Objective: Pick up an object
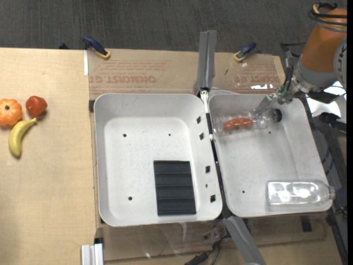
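The right bin (309,148) holds the two candidates. The arm (325,48) enters at its far right corner, with the gripper (274,106) low over the bin floor. The clear bottle with orange contents (242,123) lies just left of the gripper, long axis left-right, cap end apparently touching it. A clear container (298,195) lies well apart, near corner.

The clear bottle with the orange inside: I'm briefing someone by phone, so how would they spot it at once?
Find the right-hand white bin. Near its far wall, by the divider, lies a clear bottle on its side, with the gripper at its right end. Unlike the other clear container at the bin's near right corner, it shows orange-red inside.
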Robot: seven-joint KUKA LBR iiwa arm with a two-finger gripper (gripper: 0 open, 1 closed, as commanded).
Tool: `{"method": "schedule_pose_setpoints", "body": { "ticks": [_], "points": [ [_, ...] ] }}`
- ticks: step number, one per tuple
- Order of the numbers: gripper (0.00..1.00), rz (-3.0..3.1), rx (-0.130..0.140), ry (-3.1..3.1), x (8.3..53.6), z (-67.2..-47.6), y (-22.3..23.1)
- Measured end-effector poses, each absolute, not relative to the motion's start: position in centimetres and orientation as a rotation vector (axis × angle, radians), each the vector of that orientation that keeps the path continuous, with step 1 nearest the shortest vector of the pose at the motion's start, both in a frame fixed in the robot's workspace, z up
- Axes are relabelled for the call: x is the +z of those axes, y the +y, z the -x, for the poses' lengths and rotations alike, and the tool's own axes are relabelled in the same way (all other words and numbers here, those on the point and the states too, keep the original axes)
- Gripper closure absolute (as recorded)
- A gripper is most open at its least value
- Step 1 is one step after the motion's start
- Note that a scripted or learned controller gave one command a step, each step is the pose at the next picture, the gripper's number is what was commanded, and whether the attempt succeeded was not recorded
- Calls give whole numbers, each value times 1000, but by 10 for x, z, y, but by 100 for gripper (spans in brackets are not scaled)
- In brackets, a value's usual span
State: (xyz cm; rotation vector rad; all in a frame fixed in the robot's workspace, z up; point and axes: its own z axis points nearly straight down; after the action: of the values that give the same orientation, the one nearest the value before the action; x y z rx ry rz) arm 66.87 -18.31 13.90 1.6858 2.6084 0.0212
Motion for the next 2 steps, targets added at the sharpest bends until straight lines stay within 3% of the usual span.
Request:
{"method": "schedule_pose_setpoints", "body": {
  "ticks": [1,2],
  "points": [
    [0,-1572,18,2678,135,-669,-187],
    [0,-1782,0,2581,199,-660,-223]
  ]
}}
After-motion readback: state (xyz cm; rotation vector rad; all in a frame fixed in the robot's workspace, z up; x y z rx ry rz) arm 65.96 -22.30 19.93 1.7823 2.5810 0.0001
